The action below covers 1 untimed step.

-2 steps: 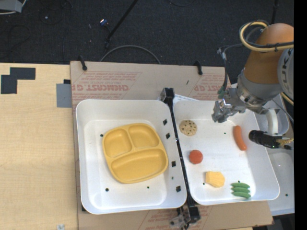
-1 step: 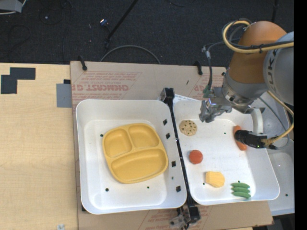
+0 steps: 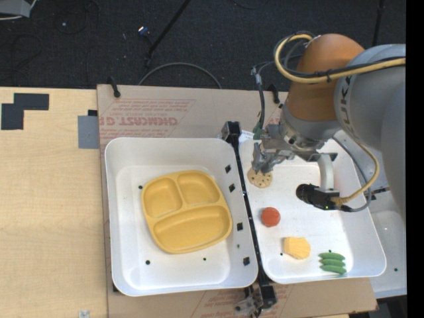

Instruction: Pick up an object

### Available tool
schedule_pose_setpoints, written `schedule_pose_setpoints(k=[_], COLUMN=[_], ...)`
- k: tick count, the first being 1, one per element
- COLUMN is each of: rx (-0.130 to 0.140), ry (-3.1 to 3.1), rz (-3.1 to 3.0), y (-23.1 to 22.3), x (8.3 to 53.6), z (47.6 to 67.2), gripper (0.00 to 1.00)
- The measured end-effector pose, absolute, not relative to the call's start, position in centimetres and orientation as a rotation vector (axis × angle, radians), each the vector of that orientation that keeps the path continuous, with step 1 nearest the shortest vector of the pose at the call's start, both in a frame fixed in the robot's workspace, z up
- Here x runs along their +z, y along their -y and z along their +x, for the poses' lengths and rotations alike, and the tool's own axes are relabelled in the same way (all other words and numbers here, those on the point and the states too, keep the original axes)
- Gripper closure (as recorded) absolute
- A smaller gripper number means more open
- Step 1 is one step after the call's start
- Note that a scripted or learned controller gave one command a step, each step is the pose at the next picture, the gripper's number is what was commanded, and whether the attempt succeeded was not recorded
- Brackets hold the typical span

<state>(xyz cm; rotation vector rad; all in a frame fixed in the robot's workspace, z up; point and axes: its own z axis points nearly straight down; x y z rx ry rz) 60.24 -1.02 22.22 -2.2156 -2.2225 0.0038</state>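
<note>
My gripper (image 3: 262,166) hangs over the far left part of the right bin (image 3: 361,240), its fingers pointing down at a round tan cracker (image 3: 260,177) with small holes. The fingertips sit right at the cracker's upper edge, and I cannot tell whether they grip it. Nearer the front of the same bin lie a red tomato (image 3: 269,216), a yellow cheese wedge (image 3: 297,247) and a green pea pod (image 3: 332,262).
The left bin (image 3: 122,177) holds a yellow divided plate (image 3: 186,211). A black divider (image 3: 242,197) runs between the two bins. The arm's grey body and orange band cover the right bin's far right corner.
</note>
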Motion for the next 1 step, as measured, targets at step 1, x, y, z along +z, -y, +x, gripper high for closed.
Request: schedule_pose_setpoints(k=[1], rx=[0.005], ry=[2.222], rz=[-2.215], y=[-4.19], x=[21.83], z=[58.9], gripper=[1.0])
